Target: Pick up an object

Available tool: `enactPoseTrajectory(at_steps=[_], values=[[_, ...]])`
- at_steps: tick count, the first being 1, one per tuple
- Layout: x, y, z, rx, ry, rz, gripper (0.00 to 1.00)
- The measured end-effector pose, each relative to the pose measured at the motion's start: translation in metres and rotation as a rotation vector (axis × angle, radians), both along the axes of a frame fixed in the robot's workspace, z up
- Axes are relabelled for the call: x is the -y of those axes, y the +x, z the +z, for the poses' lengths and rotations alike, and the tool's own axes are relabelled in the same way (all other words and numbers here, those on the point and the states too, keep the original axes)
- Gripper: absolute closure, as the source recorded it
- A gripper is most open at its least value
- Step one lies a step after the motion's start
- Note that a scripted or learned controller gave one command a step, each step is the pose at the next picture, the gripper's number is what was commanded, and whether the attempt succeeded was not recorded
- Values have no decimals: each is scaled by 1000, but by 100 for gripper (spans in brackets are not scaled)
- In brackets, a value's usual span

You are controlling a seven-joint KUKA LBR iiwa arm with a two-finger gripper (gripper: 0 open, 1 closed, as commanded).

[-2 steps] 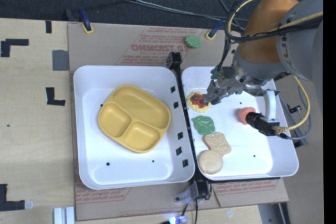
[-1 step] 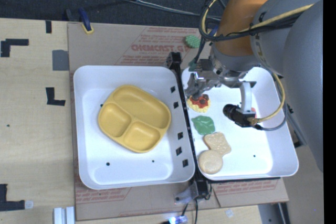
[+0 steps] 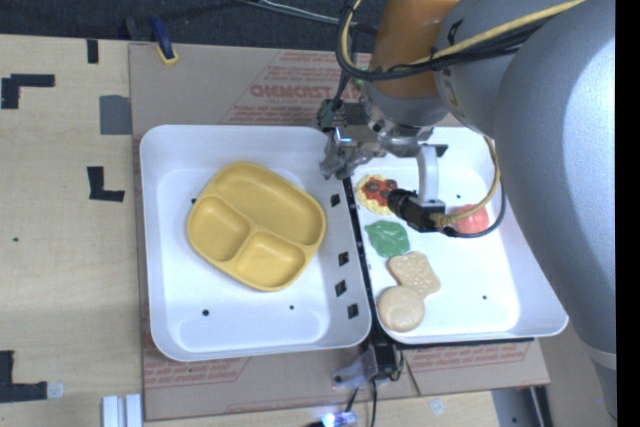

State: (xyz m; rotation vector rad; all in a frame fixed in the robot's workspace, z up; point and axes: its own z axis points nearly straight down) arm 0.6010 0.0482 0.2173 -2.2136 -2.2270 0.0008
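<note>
In the left bin [image 3: 165, 245], the yellow divided plate [image 3: 257, 225] fills the middle and blocks you there. Bare floor runs along the bin's lower and left sides. In the right bin [image 3: 500, 310], a green piece [image 3: 387, 237], a tan slice [image 3: 413, 273] and a round biscuit [image 3: 401, 308] crowd the left wall, while the lower right corner lies open. The arm [image 3: 540, 65] overhangs the upper half.

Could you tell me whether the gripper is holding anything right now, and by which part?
Nothing appears held: the gripper hangs at the right wall of the left bin with no item seen in it; the yellow plate lies apart from it.
</note>
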Motion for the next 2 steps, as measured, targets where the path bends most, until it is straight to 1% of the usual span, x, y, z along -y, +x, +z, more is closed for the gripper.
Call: enactPoseTrajectory(at_steps=[1,2], values=[[-51,10,12,2,1,1,100],[-47,9,12,0,-2,-3,0]])
